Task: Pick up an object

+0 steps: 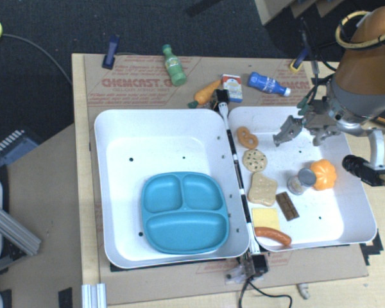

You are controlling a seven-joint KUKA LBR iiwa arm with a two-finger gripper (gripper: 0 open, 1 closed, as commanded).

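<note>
My gripper point(303, 135) hangs over the back of the right bin point(346, 223), its two grey fingers point(286, 132) spread apart with nothing between them. Below and in front of it lie a small tin can point(299, 181) and an orange pumpkin point(323, 174), touching each other. Along the bin's left side sit a pretzel point(246, 136), a chip cookie point(254, 160), a slice of toast point(264, 190), a brown chocolate bar point(286, 206), a yellow cheese slice point(265, 220) and a sausage point(273, 237).
The left bin point(115, 146) holds a blue divided plate point(184, 212). On the bench behind the bins lie a green bottle point(174, 66), a blue bottle point(268, 84), a carrot point(207, 93), a small carton point(231, 87) and a blue marker point(110, 52).
</note>
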